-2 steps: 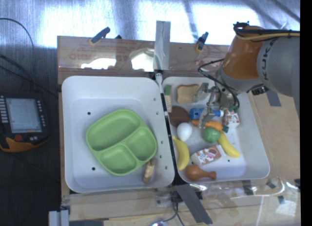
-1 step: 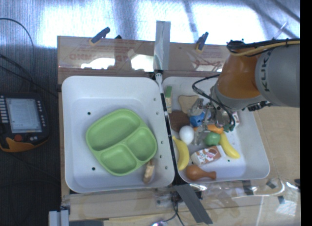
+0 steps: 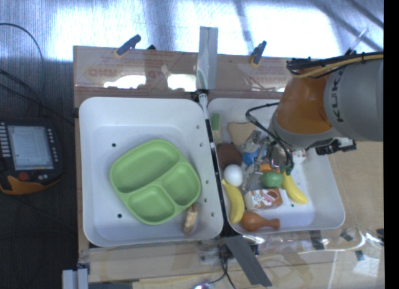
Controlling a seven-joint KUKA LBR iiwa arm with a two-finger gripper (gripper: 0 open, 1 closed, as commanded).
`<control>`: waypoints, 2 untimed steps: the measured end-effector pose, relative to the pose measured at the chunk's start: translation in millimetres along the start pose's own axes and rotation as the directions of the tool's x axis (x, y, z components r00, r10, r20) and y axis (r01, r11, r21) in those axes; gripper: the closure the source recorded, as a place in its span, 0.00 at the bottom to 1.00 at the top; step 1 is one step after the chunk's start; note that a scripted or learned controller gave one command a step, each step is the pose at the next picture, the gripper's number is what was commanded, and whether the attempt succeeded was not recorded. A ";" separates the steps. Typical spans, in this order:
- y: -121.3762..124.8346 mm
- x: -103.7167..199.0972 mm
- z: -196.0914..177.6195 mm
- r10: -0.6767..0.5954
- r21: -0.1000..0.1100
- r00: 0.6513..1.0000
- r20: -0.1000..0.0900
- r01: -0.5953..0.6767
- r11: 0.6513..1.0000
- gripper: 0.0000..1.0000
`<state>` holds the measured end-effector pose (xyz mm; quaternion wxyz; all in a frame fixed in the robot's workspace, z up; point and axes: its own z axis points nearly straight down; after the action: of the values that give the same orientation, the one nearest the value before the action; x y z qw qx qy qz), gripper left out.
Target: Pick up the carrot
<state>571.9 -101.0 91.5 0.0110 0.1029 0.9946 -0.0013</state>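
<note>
We see the tool point(image 3: 269, 159) low in the right white bin point(image 3: 329, 203), among crowded toy food, though we cannot tell its state. A small orange carrot point(image 3: 267, 168), as best we can judge, lies just beneath it, touching a green round vegetable point(image 3: 272, 179) beside a yellow banana point(image 3: 235, 199).

The grey arm point(image 3: 355, 104) bears dark letters on its side, partly cut off at the frame edge; "KU" can be made out. The cardboard sheet point(image 3: 143, 70) behind the bins carries faded red lettering, too blurred to read. The small carton point(image 3: 264, 199) has printing that is illegible.
</note>
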 end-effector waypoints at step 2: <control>-12.9 -48.5 -90.3 -0.354 -0.007 0.935 -0.016 0.354 0.935 1.00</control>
<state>614.8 -123.1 182.8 0.0022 -0.0778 0.9970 -0.0004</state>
